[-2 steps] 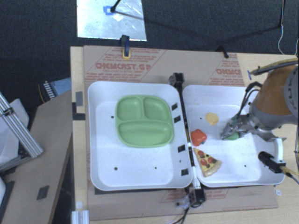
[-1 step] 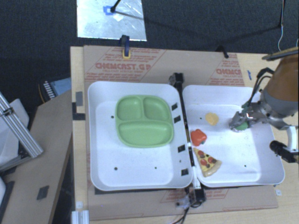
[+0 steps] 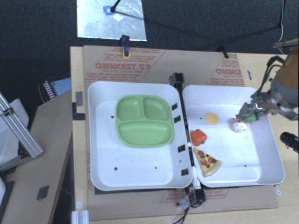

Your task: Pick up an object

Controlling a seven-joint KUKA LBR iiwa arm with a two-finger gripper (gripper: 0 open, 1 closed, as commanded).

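Observation:
My gripper (image 3: 245, 113) hangs over the far right part of the right bin (image 3: 266, 171). Just below its tip lies a small white ball with red marks (image 3: 239, 126), touching or nearly touching it. A green object (image 3: 252, 118) shows partly from behind the gripper. Further left in the same bin are a yellow round piece (image 3: 212, 119), a red pepper-like toy (image 3: 198, 136) and a toy pizza slice (image 3: 207, 161).
The left bin (image 3: 103, 171) holds a green divided plate (image 3: 144, 121). A black divider with clips (image 3: 184, 129) runs between the two bins. Bare white floor lies in the right bin's near right corner.

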